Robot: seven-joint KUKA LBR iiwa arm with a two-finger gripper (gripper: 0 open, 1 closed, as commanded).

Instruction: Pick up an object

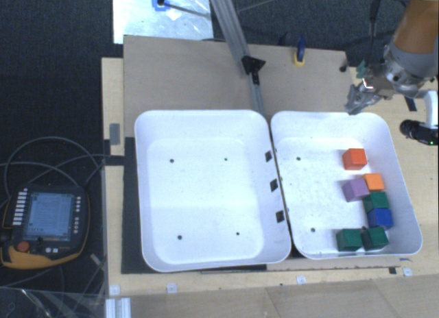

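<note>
Pincer [358, 101] (grip unreadable) above right bin [322, 128] with 7 matte cubes [367, 203].

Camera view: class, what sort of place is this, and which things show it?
Probably a robotics lab bench: a grey arm with an orange band, two shallow white plastic bins, and a handheld control pendant with a screen.

bins [206, 121] white | blocks [354, 158]: 2 orange, 1 purple, 1 blue, 3 green
</note>
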